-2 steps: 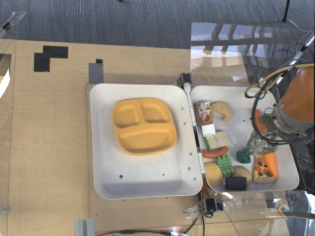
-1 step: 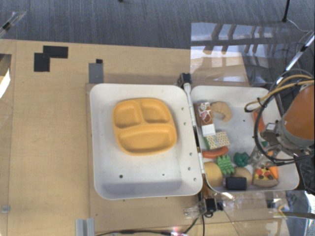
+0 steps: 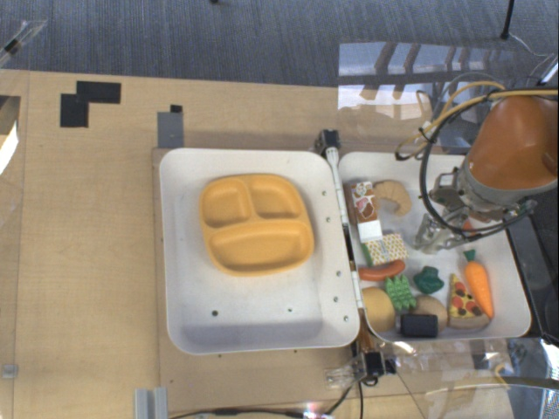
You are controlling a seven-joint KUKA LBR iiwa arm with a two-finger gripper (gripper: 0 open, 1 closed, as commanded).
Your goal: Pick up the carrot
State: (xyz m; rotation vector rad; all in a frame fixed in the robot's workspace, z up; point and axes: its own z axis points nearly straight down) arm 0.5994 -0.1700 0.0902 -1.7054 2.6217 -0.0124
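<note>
The metal two-finger hand (image 3: 434,234) is hovering in the right bin; the tapered orange plastic carrot (image 3: 478,287) is lying just beyond, ungrasped. Its grip state, I cannot tell.

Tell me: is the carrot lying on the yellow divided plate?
No, the carrot lies in the right bin beside the pizza slice, while the yellow plate sits in the left bin.

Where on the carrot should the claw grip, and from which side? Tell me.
Grip the carrot across its thick orange middle, coming straight down from above. It lies flat in the right bin, long axis running near to far, green top toward the claw. Its right side is open; the pizza slice lies close on the left, so set the fingers carefully there.
</note>
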